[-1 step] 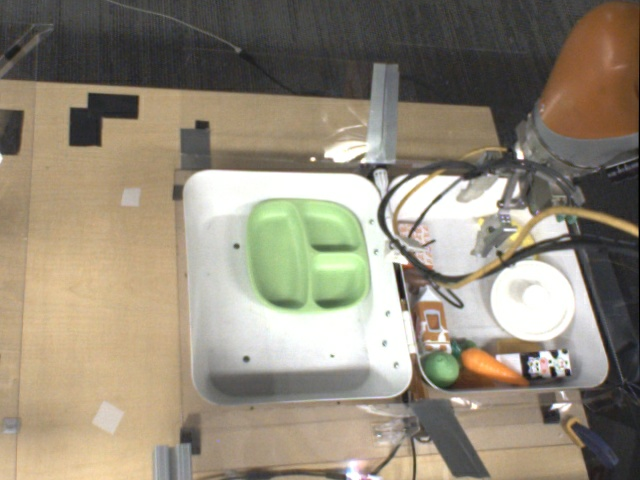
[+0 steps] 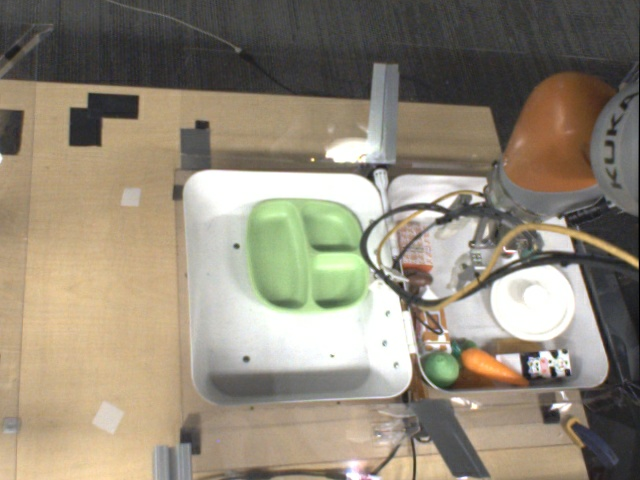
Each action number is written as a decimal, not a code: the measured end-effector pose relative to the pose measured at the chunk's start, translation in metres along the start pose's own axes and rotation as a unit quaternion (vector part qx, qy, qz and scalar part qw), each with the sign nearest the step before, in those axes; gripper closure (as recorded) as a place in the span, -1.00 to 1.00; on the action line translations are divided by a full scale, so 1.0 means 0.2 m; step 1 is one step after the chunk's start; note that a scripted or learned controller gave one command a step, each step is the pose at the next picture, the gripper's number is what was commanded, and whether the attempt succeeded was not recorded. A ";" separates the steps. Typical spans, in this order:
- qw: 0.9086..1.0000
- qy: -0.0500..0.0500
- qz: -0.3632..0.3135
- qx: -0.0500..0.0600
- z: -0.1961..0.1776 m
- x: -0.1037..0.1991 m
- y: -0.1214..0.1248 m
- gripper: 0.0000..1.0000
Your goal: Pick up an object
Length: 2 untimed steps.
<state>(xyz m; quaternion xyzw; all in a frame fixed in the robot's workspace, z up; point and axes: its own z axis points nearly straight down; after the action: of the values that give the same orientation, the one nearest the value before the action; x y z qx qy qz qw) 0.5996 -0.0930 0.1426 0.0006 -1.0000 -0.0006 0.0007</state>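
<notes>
Sitting in two bins (image 2: 200,268): one green tray (image 2: 303,253), one carrot (image 2: 490,366)

the desk (image 2: 90,298) looks like pale matt wood. both bins, left (image 2: 215,368) and right (image 2: 590,353), are smooth white plastic. the green divided tray (image 2: 300,253) is matt plastic, the carrot (image 2: 490,366) glossy orange, and the arm's orange band (image 2: 555,133) smooth and slightly shiny.

Pretty plain setup: a light wooden bench (image 2: 90,298) with a few black cutouts (image 2: 100,116) near its far-left corner, dark grey carpet (image 2: 300,18) behind it, and a thin cable (image 2: 150,10) trailing across that floor.
</notes>
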 end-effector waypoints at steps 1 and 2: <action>1.000 -0.007 0.018 0.001 0.22 -0.03 -0.05 -1.00; 0.998 -0.008 0.065 0.002 0.26 -0.03 0.02 -1.00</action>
<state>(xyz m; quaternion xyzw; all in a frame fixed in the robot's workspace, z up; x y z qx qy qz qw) 0.6052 -0.0884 0.0904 -0.0647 -0.9979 0.0013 -0.0077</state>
